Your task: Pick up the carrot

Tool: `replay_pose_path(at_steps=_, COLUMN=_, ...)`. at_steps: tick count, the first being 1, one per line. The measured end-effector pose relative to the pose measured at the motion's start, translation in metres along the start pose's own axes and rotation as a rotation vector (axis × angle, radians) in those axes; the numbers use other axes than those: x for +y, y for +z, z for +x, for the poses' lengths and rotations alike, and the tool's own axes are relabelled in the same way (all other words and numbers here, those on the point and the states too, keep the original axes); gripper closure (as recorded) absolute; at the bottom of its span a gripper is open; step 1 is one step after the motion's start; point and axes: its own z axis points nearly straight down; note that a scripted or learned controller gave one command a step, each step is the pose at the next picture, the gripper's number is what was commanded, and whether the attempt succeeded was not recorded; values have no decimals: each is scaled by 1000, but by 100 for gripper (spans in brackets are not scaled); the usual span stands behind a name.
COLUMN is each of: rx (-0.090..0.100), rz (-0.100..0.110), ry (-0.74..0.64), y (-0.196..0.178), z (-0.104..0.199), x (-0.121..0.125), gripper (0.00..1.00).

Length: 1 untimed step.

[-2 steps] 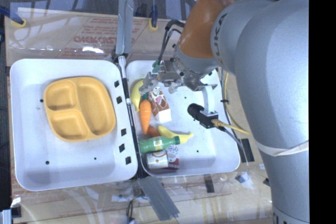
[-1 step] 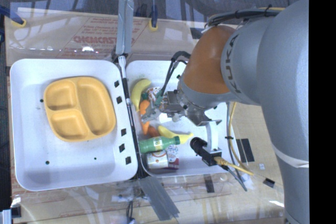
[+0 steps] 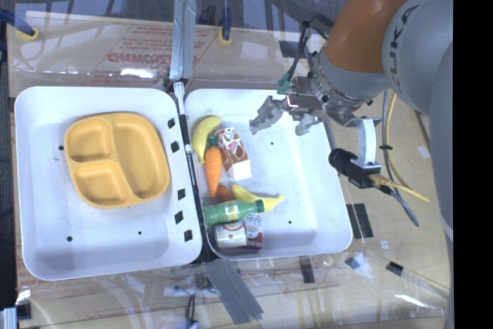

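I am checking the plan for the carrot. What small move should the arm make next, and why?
Probably shift the tool left and down toward the carrot. It hangs open above the right bin, apart from the carrot, which lies between the banana and a small carton.

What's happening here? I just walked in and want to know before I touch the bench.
A KUKA arm is reaching in over the right bin, going after the carrot. Its gripper hangs open above bare bin floor, holding nothing. The carrot lies near the bin's left wall between a banana and a small carton, with a green bottle and a can below it. The left bin holds a yellow divided plate.
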Motion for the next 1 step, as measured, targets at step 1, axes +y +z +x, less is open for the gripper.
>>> replay_pose_path(at_steps=1, rx=0, rz=0, ry=-35, y=-16, z=-85, x=-12, gripper=0)
